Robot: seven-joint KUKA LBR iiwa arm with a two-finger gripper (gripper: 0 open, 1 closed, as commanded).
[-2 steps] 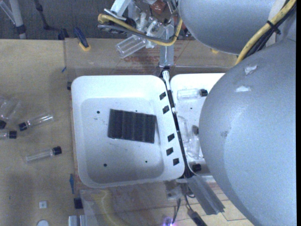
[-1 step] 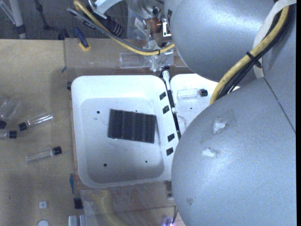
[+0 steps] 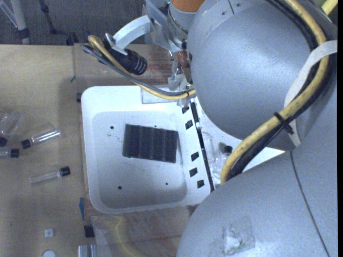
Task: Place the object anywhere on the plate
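One fixed camera, mounted above the bench (image 3: 37,90), looking down at a slant. The arm (image 3: 257,63) sits very near the lens, covering the right half of the frame; a white bin (image 3: 88,143) lies centre-left, farther below.

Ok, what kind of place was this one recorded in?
Most likely a robotics lab bench, not a home: a grey arm trailing yellow cable looms over a white bin, and small clear vials lie on the wooden benchtop.
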